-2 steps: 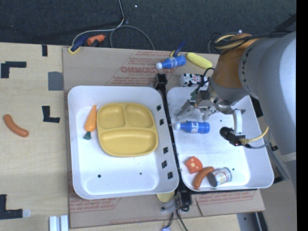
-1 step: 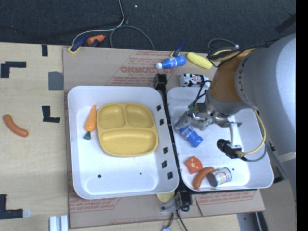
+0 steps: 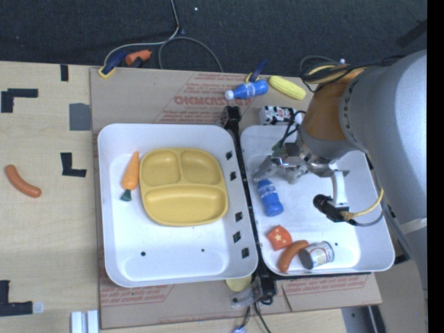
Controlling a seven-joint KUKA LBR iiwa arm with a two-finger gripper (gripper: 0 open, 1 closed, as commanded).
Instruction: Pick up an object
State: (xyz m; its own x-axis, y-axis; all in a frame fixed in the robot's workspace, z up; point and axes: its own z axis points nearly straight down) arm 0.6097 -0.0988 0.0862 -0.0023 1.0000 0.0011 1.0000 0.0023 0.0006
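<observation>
Hovering low over the right bin (image 3: 361,255), with the claw (image 3: 281,166) at about ten o'clock of that bin's floor, just up and to the right of the blue bottle (image 3: 269,195). Nothing lifted yet: looks like the reach is done and the grasp itself and the raise are left, judging by every object lying flat on white plastic. Cannot tell whether the claw is wide or narrow, its metal parts too tangled under the wrist to read. Likeliest target by nearness, the blue bottle: small, lying on its side, pale cap toward twelve o'clock, body toward six, close to the bin's left wall. Further choices near five and six o'clock of the same bin: a red block (image 3: 279,236), an orange sausage (image 3: 291,254) and a silver can (image 3: 317,255), the last two touching. Left bin (image 3: 111,186) holding a yellow divided plate (image 3: 184,186) with a carrot (image 3: 130,172) at its nine o'clock.
</observation>
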